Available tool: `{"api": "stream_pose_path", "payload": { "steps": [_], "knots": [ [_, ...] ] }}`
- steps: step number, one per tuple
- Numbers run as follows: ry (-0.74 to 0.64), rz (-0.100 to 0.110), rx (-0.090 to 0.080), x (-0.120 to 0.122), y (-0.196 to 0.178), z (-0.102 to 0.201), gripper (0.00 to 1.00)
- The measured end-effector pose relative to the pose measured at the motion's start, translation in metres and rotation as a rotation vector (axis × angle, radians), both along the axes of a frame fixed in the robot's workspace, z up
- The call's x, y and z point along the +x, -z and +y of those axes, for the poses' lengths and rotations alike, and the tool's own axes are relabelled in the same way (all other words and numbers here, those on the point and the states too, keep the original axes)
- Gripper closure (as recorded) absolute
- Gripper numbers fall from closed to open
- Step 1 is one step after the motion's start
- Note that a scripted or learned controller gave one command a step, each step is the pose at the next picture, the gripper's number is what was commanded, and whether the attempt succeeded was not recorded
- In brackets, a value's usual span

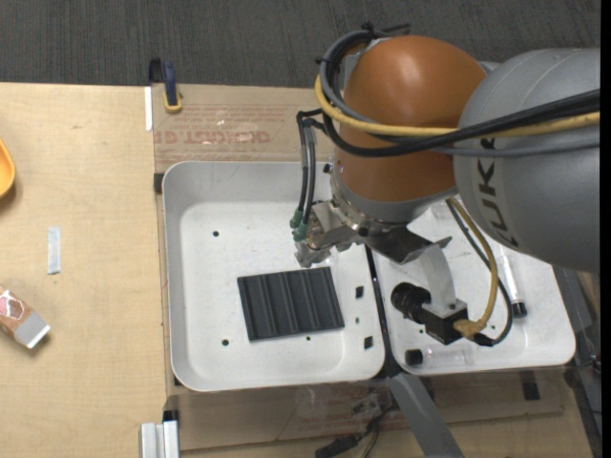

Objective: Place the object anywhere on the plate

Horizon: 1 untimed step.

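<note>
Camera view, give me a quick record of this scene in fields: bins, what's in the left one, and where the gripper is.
bins: two shallow white bins, left bin, right bin
left bin contents: dark ribbed plate, lying flat
gripper: just above the plate's far edge
arm: grey with orange band, over the bins' divide

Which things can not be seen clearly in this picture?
- Gripper: the arm's orange band covers most of it; finger state unclear.
- Right bin: the arm hides much of its floor.
- Orange thing: cut off by the left edge.
- Any object above the dark ribbed plate: indistinguishable.
</note>
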<state>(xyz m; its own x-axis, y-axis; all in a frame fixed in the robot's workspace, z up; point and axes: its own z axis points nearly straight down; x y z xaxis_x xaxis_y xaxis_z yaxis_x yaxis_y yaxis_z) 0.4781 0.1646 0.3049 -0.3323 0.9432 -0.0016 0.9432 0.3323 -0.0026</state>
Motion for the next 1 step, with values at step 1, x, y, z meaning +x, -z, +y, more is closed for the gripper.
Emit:
{"api": "stream_pose_path", "payload": {
  "steps": [1],
  "knots": [
    [-0.1,0.002,0.0,-0.0001,0.0277,-0.0257,1.0]
  ]
}}
